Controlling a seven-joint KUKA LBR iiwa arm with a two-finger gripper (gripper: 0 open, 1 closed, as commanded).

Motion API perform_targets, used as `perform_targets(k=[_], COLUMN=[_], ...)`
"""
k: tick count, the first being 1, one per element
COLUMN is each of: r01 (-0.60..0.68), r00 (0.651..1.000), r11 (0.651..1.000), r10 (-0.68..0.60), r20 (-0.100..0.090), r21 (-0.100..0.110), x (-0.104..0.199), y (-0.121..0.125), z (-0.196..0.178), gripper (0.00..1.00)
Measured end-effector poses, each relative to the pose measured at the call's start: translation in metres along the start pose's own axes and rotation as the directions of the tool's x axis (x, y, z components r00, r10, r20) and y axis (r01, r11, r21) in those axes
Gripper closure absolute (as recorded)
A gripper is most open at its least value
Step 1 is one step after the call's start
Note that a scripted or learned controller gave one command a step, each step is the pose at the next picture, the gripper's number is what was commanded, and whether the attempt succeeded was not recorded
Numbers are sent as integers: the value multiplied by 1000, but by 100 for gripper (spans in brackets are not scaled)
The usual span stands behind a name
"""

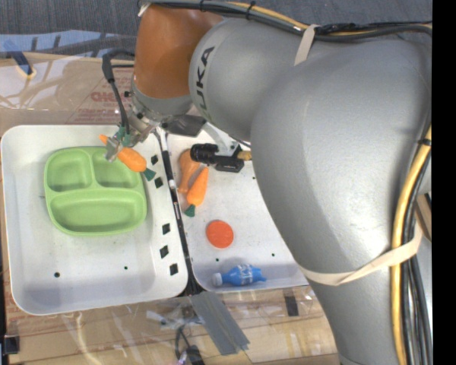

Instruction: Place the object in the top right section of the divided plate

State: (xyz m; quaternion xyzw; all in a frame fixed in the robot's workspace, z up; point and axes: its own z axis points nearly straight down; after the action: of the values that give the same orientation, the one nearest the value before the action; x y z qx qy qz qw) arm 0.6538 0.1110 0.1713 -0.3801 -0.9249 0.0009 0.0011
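Two shallow white bins with rounded corners sit side by side. The left bin [83, 272] holds one plate [99, 211]: smooth green plastic, a rounded rectangle moulded into three sections, two small ones along its top and one wide one below. All three sections look bare inside.

The gripper [120, 144] hangs over the plate's top right corner. An orange carrot [133, 160], tapered and plastic-looking, sits right under it, lying aslant across the right rim of the plate's top right section, partly over that section and partly outside the plate. The gripper is so close over the carrot that I cannot tell whether it is clamped on the carrot or released.

The right bin [247, 204], to the right of the plate, holds four things. Two more carrots [185, 167] [198, 188] lie touching each other, level with the plate's upper half; the lower one is brighter orange with a green tip. Further down, about level with the plate's bottom edge, lies one flat round orange disc [220, 234]. Below that, lower than the plate, one small blue bottle [239, 276] lies on its side near the bin's bottom wall.

In all: two bins, one plate, three carrots, one disc, one bottle.
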Motion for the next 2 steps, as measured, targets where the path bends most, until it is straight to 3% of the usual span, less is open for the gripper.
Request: perform_targets(k=[1, 2], r01=[97, -81], r00=[995, 997], r11=[995, 997], r10=[-97, 81], r20=[6, -2], r21=[-5, 3], x=[-17, 30], y=[-27, -27], z=[-104, 15], gripper=[100, 100])
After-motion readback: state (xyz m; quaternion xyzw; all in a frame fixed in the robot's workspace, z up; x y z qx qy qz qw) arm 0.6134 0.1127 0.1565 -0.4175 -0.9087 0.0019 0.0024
